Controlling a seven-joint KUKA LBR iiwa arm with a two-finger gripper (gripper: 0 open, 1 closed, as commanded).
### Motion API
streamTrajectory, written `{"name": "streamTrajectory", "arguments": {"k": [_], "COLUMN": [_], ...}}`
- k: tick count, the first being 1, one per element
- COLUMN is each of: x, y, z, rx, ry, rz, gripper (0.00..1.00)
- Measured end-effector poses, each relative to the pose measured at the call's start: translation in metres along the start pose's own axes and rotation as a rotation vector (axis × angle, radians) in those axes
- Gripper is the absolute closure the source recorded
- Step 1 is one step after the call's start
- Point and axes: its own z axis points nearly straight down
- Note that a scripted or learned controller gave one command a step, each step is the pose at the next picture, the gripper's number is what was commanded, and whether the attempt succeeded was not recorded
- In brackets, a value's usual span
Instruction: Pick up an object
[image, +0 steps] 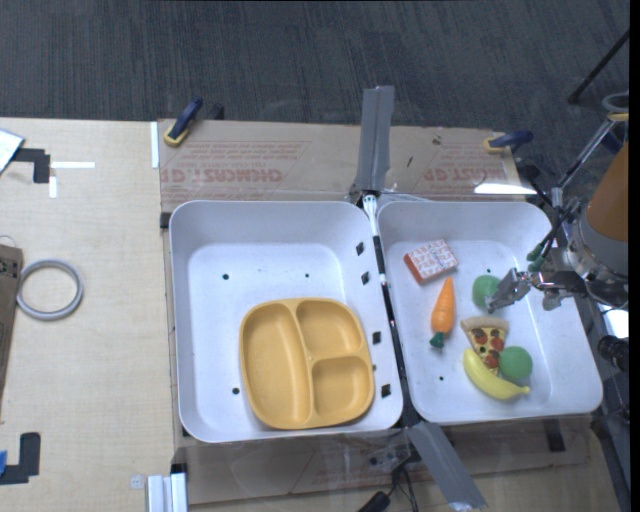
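Note:
The right bin (560, 400) holds several toy foods. A red and white box (431, 260) lies at its back. An orange carrot (443, 307) lies in the middle. A pizza slice (486, 337), a yellow banana (486, 378) and a green round piece (516, 363) sit together near the front. Another green piece (485, 291) rests right of the carrot. My gripper (512, 288) hangs low over the bin's right side, its metal fingertips next to that green piece. Nothing shows between the fingers.
The left bin (200, 250) holds a yellow divided plate (306, 361). A tape roll (46, 288) lies on the wooden bench at far left. Blue clamps (184, 121) hold the cardboard behind the bins. A grey divider (375, 140) stands between the bins.

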Motion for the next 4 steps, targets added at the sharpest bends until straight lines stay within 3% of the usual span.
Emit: {"name": "streamTrajectory", "arguments": {"k": [1,2,3,4], "x": [0.027,0.003,-0.033,-0.033], "y": [0.000,-0.009,-0.030,-0.030], "z": [0.119,-0.008,0.124,0.116], "rx": [-0.013,-0.004,-0.003,-0.002], "ry": [-0.002,-0.002,0.000,0.000], "rz": [-0.019,-0.003,-0.012,-0.009], "gripper": [0.00,0.00,0.00,1.00]}}
